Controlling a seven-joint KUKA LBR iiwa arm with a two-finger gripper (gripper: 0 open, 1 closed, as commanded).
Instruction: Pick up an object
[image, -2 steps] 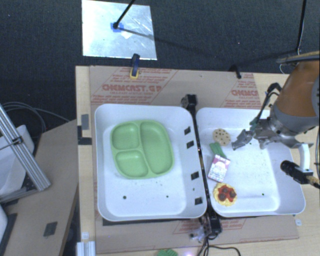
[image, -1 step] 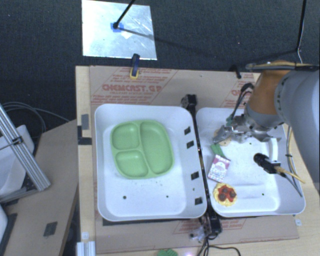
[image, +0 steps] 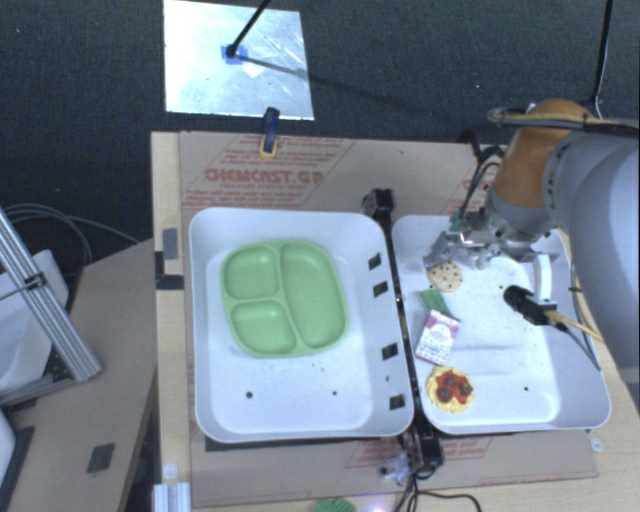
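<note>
In right bin (image: 575, 405) — gripper (image: 443, 250) just above cookie (image: 444, 276).

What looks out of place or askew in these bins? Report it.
Nothing looks spilled or broken. The green divided plastic tray sits slightly skewed in the left white bin. In the right white bin, the small pink-and-white carton lies tilted, near the round toy pizza and speckled cookie.

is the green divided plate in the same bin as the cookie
No, the green plate lies in the left bin, while the cookie lies in the right bin.
</note>
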